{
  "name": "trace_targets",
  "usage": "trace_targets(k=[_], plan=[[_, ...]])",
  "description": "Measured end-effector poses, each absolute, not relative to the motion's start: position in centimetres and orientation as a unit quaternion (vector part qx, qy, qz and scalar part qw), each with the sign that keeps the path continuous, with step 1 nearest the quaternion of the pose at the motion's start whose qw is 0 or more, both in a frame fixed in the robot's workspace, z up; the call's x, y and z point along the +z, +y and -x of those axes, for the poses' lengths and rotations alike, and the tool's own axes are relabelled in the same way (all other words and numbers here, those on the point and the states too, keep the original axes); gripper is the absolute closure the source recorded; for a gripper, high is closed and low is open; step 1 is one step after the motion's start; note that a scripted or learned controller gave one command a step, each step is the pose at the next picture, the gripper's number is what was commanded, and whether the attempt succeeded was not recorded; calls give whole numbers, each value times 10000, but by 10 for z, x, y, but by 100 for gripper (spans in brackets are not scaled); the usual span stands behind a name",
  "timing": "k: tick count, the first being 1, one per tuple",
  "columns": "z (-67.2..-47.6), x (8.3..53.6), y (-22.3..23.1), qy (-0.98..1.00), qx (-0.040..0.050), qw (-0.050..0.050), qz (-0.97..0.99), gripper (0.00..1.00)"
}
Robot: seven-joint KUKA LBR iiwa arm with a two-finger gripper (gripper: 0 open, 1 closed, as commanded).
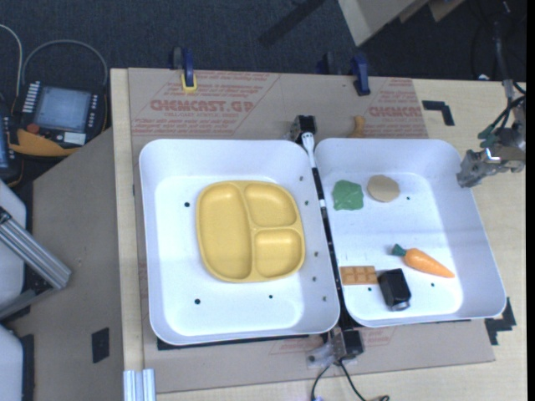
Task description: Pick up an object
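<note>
The gripper (478,167) sits at the right side of the desk (251,98), just outside the right edge of the right bin (468,207), near that bin's far right corner. It is a small grey metal piece, seen from above. Thin cables and linkage run up and to the right from it toward the frame's edge. It holds nothing and touches no object.
</note>
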State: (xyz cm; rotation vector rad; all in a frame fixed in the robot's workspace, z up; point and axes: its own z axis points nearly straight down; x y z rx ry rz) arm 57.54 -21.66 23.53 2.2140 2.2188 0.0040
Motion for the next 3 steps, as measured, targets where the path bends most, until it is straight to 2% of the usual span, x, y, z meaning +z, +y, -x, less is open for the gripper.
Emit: trace_targets(k=[1,2,3], plan=[[-573,234,-156,7093,5,-11,-7049,100],[-578,243,-103,7090,7,2,-7052,100],[-587,230,-56,7091,-2,-17,-7051,100]])
